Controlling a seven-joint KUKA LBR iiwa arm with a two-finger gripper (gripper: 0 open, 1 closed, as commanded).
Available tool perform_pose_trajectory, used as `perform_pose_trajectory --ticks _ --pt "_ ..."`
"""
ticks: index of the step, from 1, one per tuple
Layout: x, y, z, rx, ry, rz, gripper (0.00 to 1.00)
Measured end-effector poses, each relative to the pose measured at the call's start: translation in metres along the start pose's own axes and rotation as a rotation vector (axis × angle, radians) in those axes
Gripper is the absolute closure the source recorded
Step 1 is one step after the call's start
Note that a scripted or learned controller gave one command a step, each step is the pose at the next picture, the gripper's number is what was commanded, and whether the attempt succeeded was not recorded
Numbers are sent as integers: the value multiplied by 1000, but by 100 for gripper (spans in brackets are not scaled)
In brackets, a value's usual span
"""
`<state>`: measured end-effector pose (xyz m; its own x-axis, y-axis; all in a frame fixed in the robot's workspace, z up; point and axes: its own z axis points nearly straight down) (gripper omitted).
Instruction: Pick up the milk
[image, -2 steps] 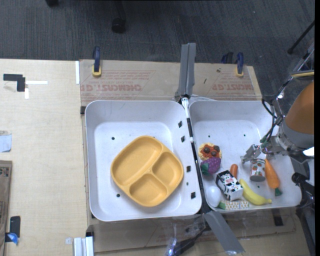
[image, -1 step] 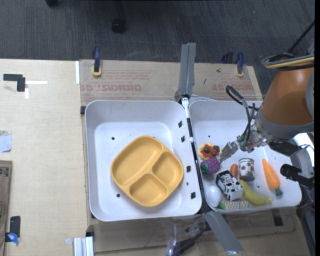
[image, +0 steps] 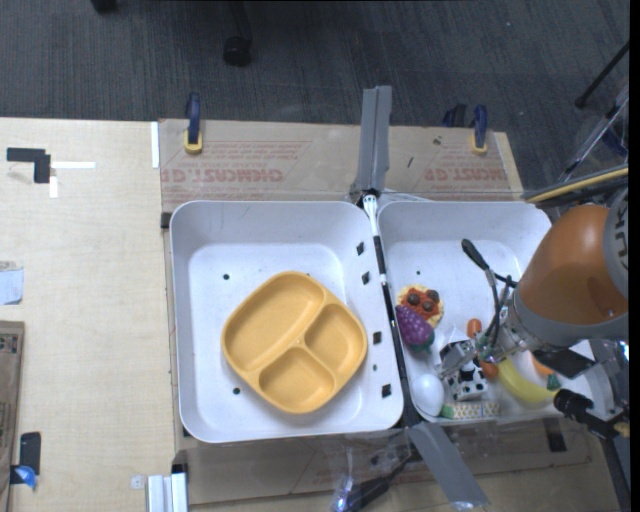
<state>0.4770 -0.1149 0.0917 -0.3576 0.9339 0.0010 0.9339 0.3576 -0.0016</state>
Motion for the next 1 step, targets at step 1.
perform_pose_trajectory --ticks 1 --pt "0 28 0 -1 -1 -14 0"
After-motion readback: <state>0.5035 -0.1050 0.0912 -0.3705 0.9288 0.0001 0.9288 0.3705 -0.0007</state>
